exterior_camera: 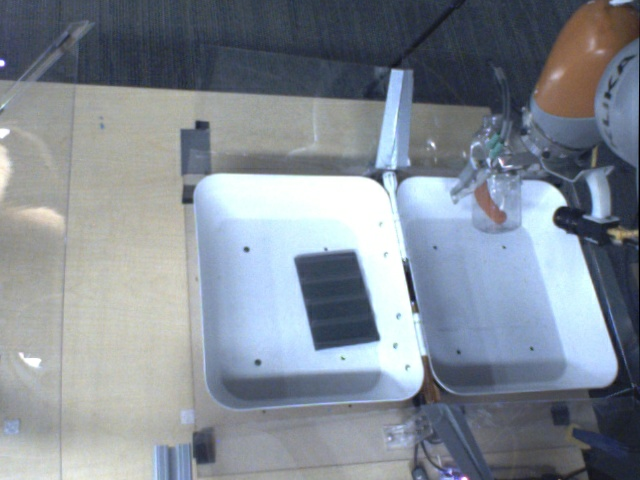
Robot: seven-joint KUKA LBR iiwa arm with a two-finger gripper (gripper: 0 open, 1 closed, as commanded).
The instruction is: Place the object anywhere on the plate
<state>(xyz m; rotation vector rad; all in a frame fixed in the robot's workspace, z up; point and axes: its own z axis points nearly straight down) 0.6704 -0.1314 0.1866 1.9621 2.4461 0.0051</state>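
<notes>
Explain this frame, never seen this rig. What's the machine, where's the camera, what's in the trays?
One fixed camera looks down at a slant on a wooden bench. The machine is a grey robot arm with an orange band, reaching in from the right. Its hand hangs over the far edge of the right bin. A clear cup with something reddish inside sits at the hand, but I cannot tell whether the hand grips it. The left bin holds a dark ribbed rectangle, lying flat and turned slightly; it is probably the plate meant in the task.
</notes>
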